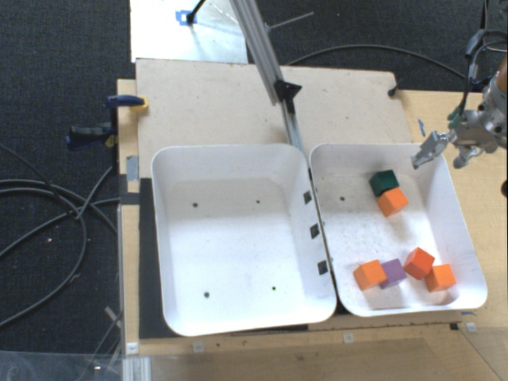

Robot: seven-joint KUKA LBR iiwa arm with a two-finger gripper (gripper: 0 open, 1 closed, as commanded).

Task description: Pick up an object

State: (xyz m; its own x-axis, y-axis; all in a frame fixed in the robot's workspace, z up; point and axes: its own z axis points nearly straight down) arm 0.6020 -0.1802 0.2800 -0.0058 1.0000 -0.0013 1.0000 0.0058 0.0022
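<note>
Nearest the camera, the front edge of the pale wooden counter (238,101) carries two shallow white plastic bins side by side. Left white bin (171,213) holds nothing to grasp, just a few dark specks on its floor. Right white bin (464,236) has all the candidates.

Front cluster in the right bin: an orange cube (368,275) touching a small purple cube (393,272), then a red-orange cube (418,262) touching another orange cube (440,277) close to the bin's front right corner. These four sit tight together, so a clean grip on any one looks hard; neighbours would get in the way of the fingers.

Further back: an orange block (392,202) touching a dark green cube (383,182). The pair stands apart from the front cluster with free floor around it, likely the easier pick.

Beyond that, the hand (444,151) hangs above the right bin's far right rim, fingers spread apart and gripping nothing, well above the cubes. It is nearest the green and orange pair, so a move inward and down seems needed.

Behind: slanted metal pole (262,46) crossing the counter toward the bins' gap, blue clamps (107,125) on the counter's left edge, black cables (48,205) on dark carpet. None blocks the reach.
</note>
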